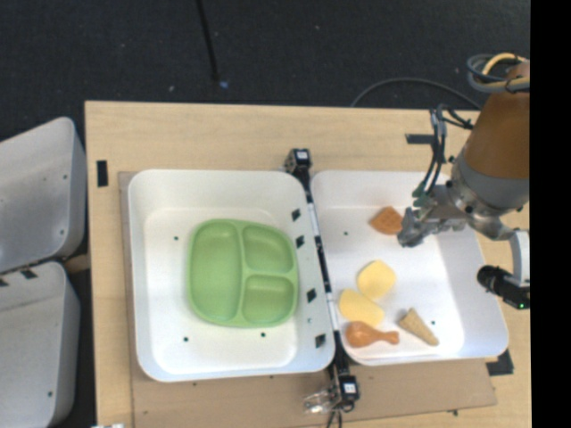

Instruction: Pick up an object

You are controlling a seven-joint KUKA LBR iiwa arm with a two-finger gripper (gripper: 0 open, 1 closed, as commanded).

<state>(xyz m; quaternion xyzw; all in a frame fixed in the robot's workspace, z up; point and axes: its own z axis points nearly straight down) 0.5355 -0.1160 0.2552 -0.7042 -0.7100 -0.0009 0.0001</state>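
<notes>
While the bench (107, 239) bears both bins, the right bin (464, 328) serves as landmark. Left of it: left bin (143, 328) holding a green divided plate (243, 272). Over its upper part: arm (495, 150), tool (412, 232); finger state cannot be told. Inside: orange piece (386, 220) just beside tool; two yellow pieces (376, 278) (359, 307); drumstick (371, 334); cone (417, 325) near its front wall.

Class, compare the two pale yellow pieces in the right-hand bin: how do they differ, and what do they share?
The upper pale yellow rounded piece lies apart from the bin's left wall; the lower pale yellow piece lies against it. The lower touches the orange drumstick-shaped toy; the upper touches no toy. The lower looks longer. Both share colour and the right white bin.
</notes>
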